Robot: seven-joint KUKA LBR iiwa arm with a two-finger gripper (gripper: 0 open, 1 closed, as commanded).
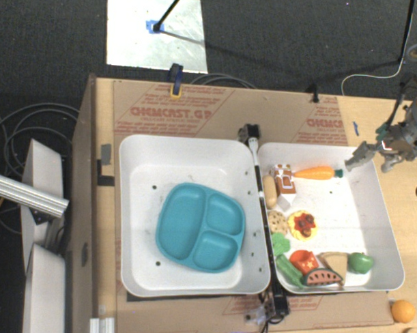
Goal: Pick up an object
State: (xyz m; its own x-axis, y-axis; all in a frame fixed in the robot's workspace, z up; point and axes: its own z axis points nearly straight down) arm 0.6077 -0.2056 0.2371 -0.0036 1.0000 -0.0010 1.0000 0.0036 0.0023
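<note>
A: Where is the gripper [373,153] now?

B: It hangs over the top right corner of the right bin [370,223]. Its two fingers stand apart and nothing is between them.

A: Which thing is nearest to it?

B: The carrot [315,173], I think. It lies flat near the top edge of that bin, just beside a small box [284,179]. The other toy food is crowded along the left wall and the bottom edge.

A: How will it handle?

B: It looks like light, hard plastic, smooth and round, so it may slip or roll. I would close across the thick orange middle, not the thin green tip.

A: Any writing?

B: The cardboard [171,113] under the bins says "CHEMCAST GP" in red. The left bin [140,160] holds a blue tray [201,227] without label.
</note>
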